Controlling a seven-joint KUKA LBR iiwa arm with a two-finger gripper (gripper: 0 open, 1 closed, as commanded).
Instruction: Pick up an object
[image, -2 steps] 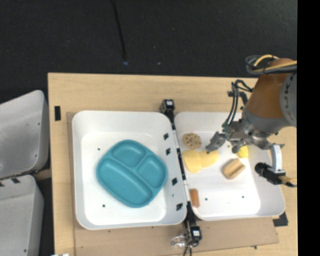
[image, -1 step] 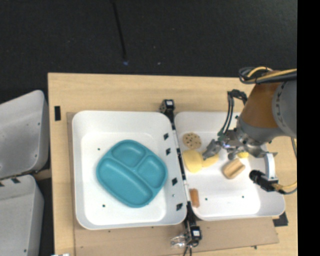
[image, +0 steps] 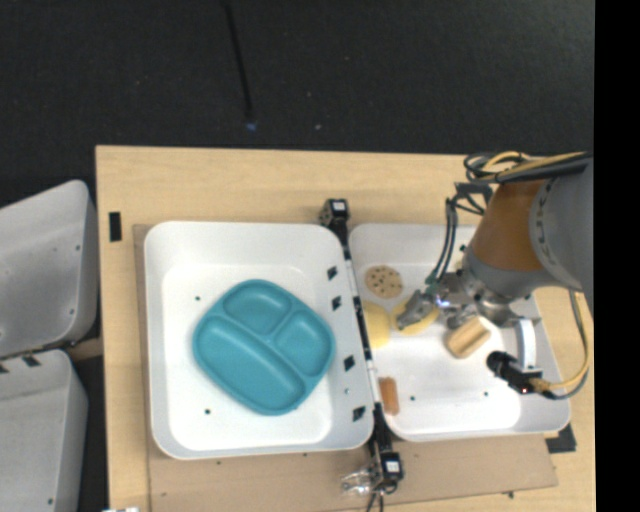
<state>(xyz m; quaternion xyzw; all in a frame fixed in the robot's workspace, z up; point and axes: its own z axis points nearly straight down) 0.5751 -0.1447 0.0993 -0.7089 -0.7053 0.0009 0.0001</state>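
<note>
With the tool (image: 432, 303) low in the right bin (image: 440, 415), jaw state indeterminate, beside the yellow piece (image: 377, 326) and the tan block (image: 466, 338), it should centre on one piece before closing.

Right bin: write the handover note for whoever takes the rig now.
Gripper: low in the right bin, near a yellow piece; finger state unclear.
Things: cookie at the bin's back left, tan block beside the wrist, orange piece by the left wall. Teal tray lies in the left bin.
Done: arm is down in the bin.
Left: nothing visibly gripped; grasp and lift.
</note>
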